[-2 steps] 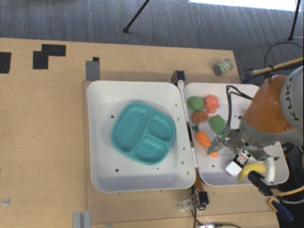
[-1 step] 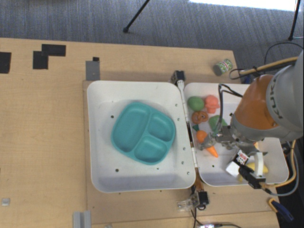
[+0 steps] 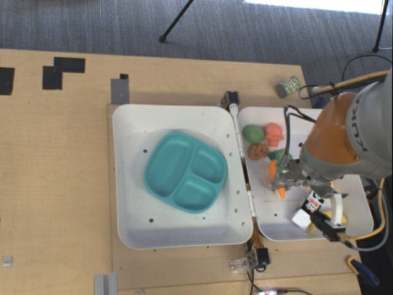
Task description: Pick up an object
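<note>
The gripper (image 3: pixel 282 180) is lowered into the right bin (image 3: pixel 270 229), directly over an orange carrot-like piece (image 3: pixel 273 169) — whether the jaws are spread or closed cannot be told. Nothing is seen lifted, so the pick is judged not yet done. A green ball (image 3: pixel 252 133) and pink toy (image 3: pixel 274 132) lie farther back; the teal tray (image 3: pixel 186 171) sits in the left bin (image 3: pixel 129 226).

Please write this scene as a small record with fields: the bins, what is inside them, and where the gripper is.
left bin: holds a teal divided plate
right bin: holds toy foods, among them a green piece, a pink piece and an orange carrot-like piece
arm: reaches over the right bin
gripper: low among the toys, beside the orange piece
grasp: cannot be judged from this view
outside bins: small can on the bench
</note>
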You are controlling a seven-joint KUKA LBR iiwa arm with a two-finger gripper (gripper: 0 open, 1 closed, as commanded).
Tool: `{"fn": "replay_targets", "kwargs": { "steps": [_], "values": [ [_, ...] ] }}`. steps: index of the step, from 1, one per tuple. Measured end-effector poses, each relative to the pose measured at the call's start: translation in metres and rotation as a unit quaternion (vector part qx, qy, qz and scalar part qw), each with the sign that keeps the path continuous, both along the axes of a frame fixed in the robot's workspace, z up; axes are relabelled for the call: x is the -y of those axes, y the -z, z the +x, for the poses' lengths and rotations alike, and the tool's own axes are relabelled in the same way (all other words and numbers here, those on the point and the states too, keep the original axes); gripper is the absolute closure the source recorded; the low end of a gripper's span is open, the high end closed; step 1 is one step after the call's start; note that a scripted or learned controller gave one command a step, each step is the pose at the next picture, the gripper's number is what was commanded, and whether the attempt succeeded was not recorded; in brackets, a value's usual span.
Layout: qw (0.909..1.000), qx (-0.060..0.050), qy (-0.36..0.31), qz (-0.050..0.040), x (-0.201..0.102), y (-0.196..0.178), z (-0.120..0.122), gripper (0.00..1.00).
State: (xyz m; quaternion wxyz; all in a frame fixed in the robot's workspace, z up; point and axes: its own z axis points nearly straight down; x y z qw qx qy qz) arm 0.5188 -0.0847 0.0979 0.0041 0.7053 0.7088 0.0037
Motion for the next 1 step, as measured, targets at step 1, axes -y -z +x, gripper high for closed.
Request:
{"fn": "replay_targets", "kwargs": {
  "steps": [1],
  "values": [
    [1.0000,-0.004,0.000,0.0007,-0.0495,-0.0871,0.0451,1.00]
  ]
}}
